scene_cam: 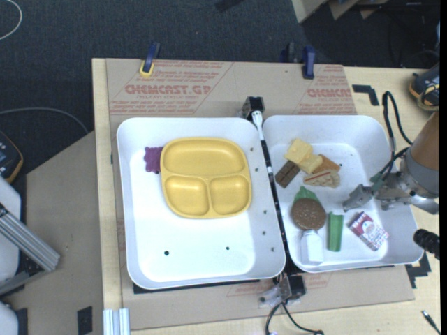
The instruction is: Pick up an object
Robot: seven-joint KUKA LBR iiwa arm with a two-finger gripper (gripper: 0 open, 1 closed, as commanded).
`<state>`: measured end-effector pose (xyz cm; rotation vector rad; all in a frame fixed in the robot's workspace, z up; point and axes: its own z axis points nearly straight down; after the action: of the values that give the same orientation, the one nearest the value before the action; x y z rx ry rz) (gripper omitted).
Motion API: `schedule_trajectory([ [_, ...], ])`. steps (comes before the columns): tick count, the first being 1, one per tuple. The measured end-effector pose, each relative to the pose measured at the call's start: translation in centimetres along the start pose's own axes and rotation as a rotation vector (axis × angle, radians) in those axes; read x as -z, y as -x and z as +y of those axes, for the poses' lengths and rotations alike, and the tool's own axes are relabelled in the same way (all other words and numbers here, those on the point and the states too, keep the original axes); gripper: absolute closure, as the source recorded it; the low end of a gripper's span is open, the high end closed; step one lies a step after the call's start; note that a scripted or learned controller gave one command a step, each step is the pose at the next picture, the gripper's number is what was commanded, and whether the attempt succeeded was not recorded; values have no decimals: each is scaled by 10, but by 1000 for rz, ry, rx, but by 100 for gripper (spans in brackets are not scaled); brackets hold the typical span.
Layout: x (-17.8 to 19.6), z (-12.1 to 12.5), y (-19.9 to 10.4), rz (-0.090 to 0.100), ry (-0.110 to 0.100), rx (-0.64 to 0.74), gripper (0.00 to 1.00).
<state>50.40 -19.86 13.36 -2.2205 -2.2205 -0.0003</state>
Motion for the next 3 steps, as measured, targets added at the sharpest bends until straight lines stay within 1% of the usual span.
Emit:
schedule_trajectory([
  [1,-48,1,0,-1,1,-1,0],
  [2,-37,2,1,-3,6,-2,100],
  [3,7,10,0,-3,4,1,100],
])
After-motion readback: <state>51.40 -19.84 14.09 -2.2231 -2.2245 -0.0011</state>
